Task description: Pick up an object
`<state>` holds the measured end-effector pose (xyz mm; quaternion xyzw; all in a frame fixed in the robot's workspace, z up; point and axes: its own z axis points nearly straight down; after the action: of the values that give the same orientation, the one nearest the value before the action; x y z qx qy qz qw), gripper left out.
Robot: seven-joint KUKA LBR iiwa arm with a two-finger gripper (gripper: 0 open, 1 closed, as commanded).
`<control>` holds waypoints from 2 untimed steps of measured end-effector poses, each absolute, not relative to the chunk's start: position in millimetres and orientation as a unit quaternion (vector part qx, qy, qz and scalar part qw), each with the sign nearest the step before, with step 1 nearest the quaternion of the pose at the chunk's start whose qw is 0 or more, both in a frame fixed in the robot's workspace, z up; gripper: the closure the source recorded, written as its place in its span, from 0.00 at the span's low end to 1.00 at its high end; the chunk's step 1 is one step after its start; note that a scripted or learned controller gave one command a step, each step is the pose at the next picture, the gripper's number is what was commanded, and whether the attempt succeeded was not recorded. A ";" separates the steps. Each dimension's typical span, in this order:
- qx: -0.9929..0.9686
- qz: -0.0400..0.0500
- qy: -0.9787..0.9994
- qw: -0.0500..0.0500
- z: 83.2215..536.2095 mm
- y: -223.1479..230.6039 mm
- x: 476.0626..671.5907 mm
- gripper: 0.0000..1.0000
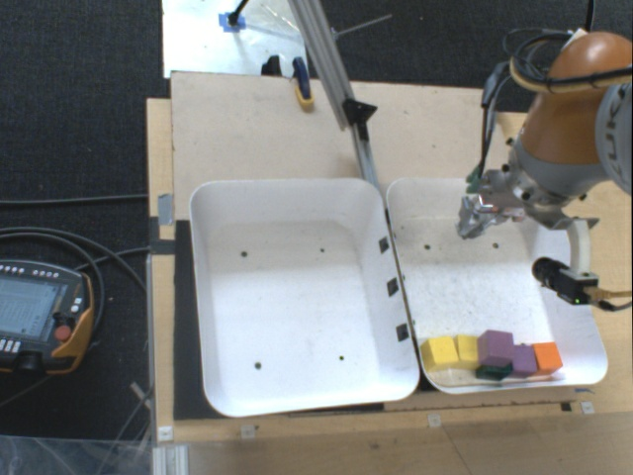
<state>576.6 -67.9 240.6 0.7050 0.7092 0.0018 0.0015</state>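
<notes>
Several small blocks lie in a row along the near wall of the right bin (pixel 435 265): two yellow blocks (pixel 440 352) (pixel 467 348), a purple block (pixel 497 345), a dark green piece (pixel 493 371), a lilac block (pixel 523 360) and an orange block (pixel 547 356). My gripper (pixel 473 222) hangs over the far part of the right bin, well away from the blocks. I see nothing between its fingers.
The left bin (pixel 213 295) stands beside the right one, their walls touching at the middle. A slanted metal pole (pixel 331 62) crosses the back of the bench. A teach pendant (pixel 35 315) lies off the bench at the left.
</notes>
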 end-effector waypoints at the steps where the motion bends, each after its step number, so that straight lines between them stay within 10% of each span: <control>1: 0.705 0.001 0.709 0.001 238.5 -68.6 576.6 0.00; 2: 0.704 0.001 0.710 0.001 227.6 -42.1 588.7 0.00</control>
<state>588.7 -42.1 227.6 0.7045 0.7097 0.0008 0.0005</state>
